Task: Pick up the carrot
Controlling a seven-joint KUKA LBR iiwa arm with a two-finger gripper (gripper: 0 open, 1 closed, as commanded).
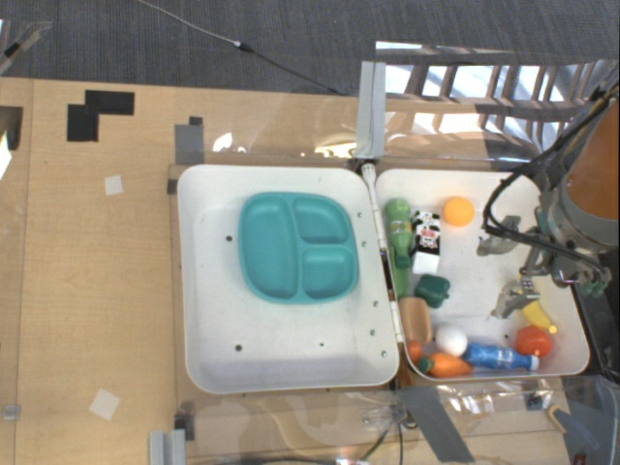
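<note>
The carrot (pixel 448 364) is a small orange piece lying along the front wall of the right bin (pixel 475 279), between a red piece (pixel 417 352) and a blue tube (pixel 499 358). My gripper (pixel 504 275) hangs over the right half of that bin, behind and to the right of the carrot and well apart from it. Its two grey fingers (pixel 494 245) stand spread, with bare bin floor between them. The grey arm with its orange band (pixel 593 177) comes in from the right edge.
The right bin also holds a white egg (pixel 450 339), red tomato (pixel 533 342), yellow piece (pixel 539 316), dark green pepper (pixel 432 289), tan block (pixel 415 314), green bottle (pixel 397 229), cow-print box (pixel 426 232) and orange ball (pixel 458 211). A teal divided plate (pixel 298 247) lies in the left bin (pixel 208 347).
</note>
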